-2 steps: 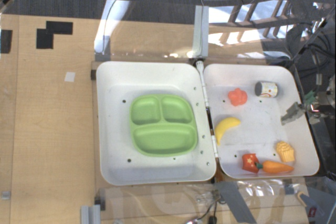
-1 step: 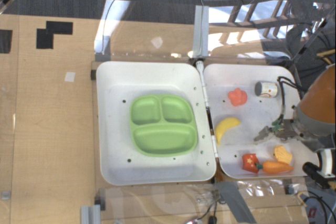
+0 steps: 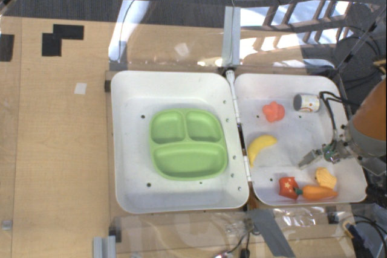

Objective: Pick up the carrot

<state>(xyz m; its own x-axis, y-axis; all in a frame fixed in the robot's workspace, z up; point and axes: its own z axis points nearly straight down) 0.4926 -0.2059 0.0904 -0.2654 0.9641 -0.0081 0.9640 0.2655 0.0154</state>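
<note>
Lying at the near edge of the right bin (image 3: pixel 357 130), the carrot (image 3: pixel 318 193) is seen touching a red pepper (image 3: pixel 288 187), with a yellow piece (image 3: pixel 326 177) just behind; the gripper (image 3: pixel 320 157) is seen just above them, whether its fingers are apart cannot be told; a banana (image 3: pixel 260 146) lies nearby

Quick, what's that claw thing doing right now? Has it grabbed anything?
Gripper: open, holding nothing; it sits in the right bin, above the carrot.
</note>
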